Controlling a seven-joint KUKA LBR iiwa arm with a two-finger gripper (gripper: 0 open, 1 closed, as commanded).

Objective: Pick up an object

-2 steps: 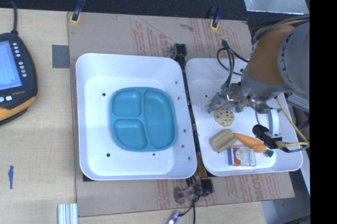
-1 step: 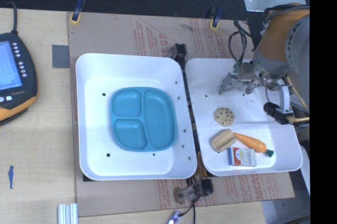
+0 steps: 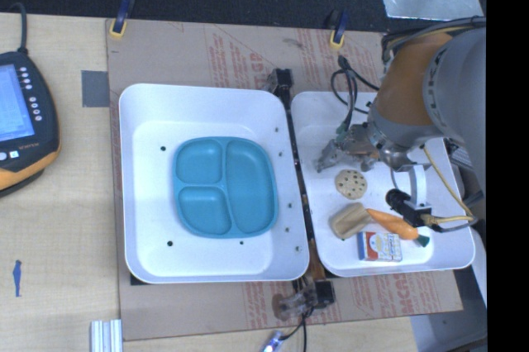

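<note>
Right bin (image 3: 324, 251), white, shallow. Contents:

Cookie (image 3: 350, 183): tan round disc with dark spots, lying flat near the bin's middle, just below the gripper.

Bread piece (image 3: 349, 221): tan wedge-like block, long axis running lower left to upper right, below the cookie.

Carrot (image 3: 395, 224): orange, tapered, green tip; long axis slants from upper left to lower right, green end toward the bin's lower right corner. Its thick end touches the bread piece.

Small box (image 3: 379, 246): white with red and blue print, lying flat, long axis roughly level, just beneath the carrot.

Gripper (image 3: 347, 148): grey metal, low over the bin's upper part, above the cookie; whether its jaws are open or closed cannot be told.

Left bin (image 3: 136, 177), white: holds a blue divided plate (image 3: 224, 186), three compartments, centred.

Bench, left edge: handheld control pendant (image 3: 23, 123), apart from both bins.
</note>
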